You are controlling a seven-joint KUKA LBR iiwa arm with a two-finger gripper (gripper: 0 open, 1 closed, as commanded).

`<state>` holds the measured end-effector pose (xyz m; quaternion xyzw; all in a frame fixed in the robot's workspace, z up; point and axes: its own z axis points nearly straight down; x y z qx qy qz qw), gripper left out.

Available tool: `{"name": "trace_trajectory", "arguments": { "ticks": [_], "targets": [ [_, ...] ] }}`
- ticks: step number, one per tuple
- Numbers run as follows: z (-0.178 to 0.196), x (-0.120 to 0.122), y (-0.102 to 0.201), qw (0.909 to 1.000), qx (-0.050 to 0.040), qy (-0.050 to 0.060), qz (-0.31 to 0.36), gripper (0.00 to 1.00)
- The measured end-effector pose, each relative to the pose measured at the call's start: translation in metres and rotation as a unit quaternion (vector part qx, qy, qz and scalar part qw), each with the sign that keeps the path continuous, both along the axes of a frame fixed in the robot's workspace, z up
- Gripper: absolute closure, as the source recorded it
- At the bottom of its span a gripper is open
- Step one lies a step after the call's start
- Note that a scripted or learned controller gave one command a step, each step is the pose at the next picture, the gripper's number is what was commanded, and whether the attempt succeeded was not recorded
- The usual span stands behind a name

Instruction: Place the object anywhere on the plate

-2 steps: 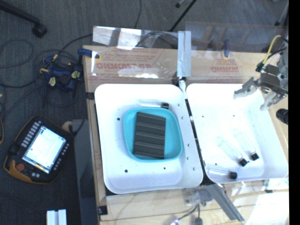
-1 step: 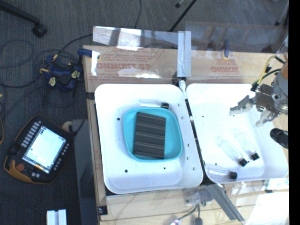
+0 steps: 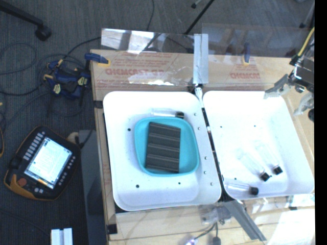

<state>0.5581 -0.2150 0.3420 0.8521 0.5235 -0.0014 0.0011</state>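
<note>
Dark ribbed block (image 3: 163,147): flat in the middle of the turquoise plate (image 3: 140,137), long side running up and down the frame, slightly askew. Rectangular, matt charcoal, crossed by parallel grooves. Well apart from the gripper (image 3: 295,87), which hangs at the upper right of the frame over the far corner of the right bin (image 3: 291,131). Nothing seen in the gripper's grasp; impossible to tell from this angle how far it is open.

Plate smooth and glossy, a rounded square with a raised rim, resting inside the left bin (image 3: 117,188). Just above the plate's upper edge, a clear tube (image 3: 164,113) with a black cap, lying across.

Both bins shallow, white, rounded at the corners, dotted with a few small dark holes, set side by side and touching along the centre of the frame. In the lower part of the right bin, two clear capped tubes (image 3: 254,162) close together, and a third tube (image 3: 237,188) near the bottom rim, each black-capped.

Behind the bins, a brown cardboard sheet (image 3: 153,73) with red lettering and a strip of silvery tape. Pale wooden tabletop (image 3: 308,137) at the right edge.

On the dark carpeted floor (image 3: 51,14) at lower left, an orange-and-grey teach pendant (image 3: 41,162) with a lit screen; above it, blue clamps (image 3: 66,80) among black cables.
</note>
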Motion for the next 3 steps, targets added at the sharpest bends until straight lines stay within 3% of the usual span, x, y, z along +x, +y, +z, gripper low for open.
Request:
{"name": "trace_trajectory", "arguments": {
  "ticks": [1,2,3],
  "targets": [
    [-0.059,-0.002,0.001,0.9999,0.0004,0.001,-0.016,0.00],
    [-0.100,-0.022,0.005,0.9976,0.0002,0.001,-0.070,0.00],
    [0.031,-0.042,0.001,0.9927,-0.0003,-0.001,-0.121,0.00]
  ]
}}
